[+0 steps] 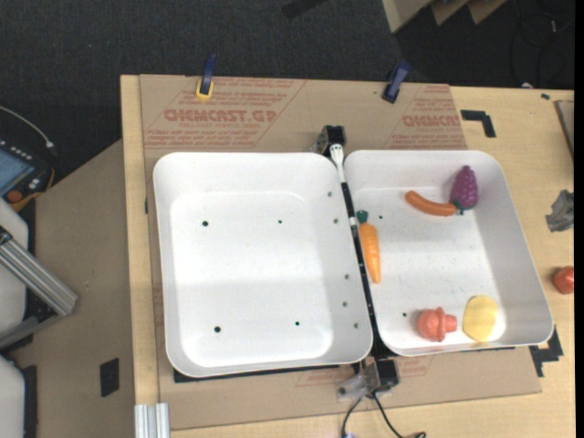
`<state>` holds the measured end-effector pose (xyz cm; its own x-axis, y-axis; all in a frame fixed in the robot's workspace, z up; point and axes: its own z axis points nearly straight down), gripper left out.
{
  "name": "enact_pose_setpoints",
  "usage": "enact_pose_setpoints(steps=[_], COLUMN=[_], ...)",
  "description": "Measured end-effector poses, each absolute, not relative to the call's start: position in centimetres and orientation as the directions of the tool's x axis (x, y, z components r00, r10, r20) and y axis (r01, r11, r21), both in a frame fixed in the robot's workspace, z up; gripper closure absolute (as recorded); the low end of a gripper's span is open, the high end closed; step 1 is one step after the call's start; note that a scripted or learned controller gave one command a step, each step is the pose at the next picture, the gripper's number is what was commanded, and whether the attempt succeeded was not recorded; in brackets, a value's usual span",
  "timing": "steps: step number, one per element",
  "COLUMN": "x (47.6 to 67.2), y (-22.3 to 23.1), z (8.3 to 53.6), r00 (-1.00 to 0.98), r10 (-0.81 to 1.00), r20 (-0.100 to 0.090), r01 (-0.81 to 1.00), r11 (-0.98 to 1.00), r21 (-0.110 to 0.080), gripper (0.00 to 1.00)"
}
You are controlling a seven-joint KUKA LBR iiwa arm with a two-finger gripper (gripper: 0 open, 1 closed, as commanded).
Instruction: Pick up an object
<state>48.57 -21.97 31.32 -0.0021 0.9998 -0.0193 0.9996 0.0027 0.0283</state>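
- Two white bins sit side by side on a bench lined with cardboard: the left bin and the right bin.
- A carrot lies against the right bin's left wall.
- A sausage touches purple grapes near its far wall.
- A yellow lemon rests just beside a red toy at its near edge.
- The gripper's state cannot be told.

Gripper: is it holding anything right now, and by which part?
Nothing is seen held. The carrot, sausage, grapes, lemon and red toy all lie in the right bin.
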Motion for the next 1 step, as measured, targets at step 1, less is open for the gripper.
enact_pose_setpoints(steps=[1], x=[48.63], y=[-22.02], z=[32.37], r00=[-0.003], r10=[1.0], r20=[-0.022], r01=[0.999], r11=[0.003], r21=[0.032], gripper=[1.0])
